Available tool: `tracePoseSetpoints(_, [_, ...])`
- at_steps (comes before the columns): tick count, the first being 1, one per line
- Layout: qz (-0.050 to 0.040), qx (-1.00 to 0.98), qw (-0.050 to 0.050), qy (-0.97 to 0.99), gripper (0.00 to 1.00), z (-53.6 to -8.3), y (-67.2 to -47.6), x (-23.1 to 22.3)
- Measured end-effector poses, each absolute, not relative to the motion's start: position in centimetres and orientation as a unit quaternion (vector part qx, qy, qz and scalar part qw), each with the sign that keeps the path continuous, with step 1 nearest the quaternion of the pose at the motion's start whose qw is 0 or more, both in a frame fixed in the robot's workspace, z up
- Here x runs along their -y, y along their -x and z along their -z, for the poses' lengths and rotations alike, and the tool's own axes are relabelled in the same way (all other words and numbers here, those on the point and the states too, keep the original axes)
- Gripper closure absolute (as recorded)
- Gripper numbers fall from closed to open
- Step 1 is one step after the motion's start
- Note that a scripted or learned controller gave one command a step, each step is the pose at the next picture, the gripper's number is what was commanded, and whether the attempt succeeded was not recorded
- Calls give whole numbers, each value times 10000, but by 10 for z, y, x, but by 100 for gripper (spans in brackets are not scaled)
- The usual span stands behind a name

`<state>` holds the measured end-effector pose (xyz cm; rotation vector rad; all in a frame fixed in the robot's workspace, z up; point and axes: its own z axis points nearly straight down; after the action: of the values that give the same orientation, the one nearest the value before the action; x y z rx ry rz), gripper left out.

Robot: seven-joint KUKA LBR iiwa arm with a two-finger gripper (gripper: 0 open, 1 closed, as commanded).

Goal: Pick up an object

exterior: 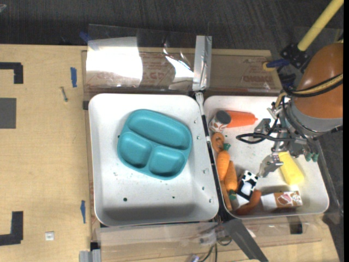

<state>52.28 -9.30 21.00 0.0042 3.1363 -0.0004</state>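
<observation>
You have two white bins side by side: the left bin [103, 201] carries a teal divided plate [154, 142], and the right bin [322, 198] holds the clutter you must pick from. The gripper [272, 160] hangs over the right bin's middle, just left of a yellow block [290, 170], with whether its jaws are spread or pressed together being something I cannot tell. Watch the carrots [224, 165], the black-and-white toy [248, 183] and the small carton [283, 199] packed near the left and near walls, since a descent there could likely nudge neighbours or pinch two at once.
</observation>
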Motion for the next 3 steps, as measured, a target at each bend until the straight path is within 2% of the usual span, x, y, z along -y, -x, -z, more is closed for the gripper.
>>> tracePoseSetpoints(1, [14,-9990,34,-442,0,-97,-481,136])
tracePoseSetpoints(2, [22,-9986,70,523,0,-209,-556,189])
tracePoseSetpoints(3, [17,-9969,59,790,0,-97,-520,219])
